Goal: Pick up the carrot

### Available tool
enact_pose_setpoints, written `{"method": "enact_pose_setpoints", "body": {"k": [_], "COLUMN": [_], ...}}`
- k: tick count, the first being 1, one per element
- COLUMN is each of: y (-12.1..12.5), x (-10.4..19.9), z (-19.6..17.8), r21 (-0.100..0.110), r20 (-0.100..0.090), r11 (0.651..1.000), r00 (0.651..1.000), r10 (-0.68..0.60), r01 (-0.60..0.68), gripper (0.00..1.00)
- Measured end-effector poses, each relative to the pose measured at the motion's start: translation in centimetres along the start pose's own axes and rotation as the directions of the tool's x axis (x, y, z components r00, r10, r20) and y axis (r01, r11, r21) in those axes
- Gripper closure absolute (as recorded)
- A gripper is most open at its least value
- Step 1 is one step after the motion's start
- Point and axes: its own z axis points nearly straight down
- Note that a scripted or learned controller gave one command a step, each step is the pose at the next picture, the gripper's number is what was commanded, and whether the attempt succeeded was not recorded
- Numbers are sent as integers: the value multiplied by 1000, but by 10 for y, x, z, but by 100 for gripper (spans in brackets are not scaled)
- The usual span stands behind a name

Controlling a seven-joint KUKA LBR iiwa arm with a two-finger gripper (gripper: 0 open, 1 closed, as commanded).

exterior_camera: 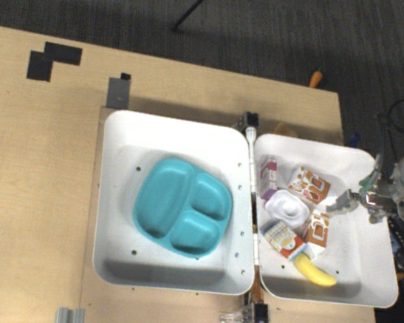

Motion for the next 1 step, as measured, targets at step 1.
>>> {"method": "enact_pose_setpoints", "body": {"k": [1], "y": [-8], "x": [71], "z": [57], "r21": [5], "r20": [-3], "r11": [981], "r00": [981], "r10": [192], "r01": [-192], "gripper": [0]}}
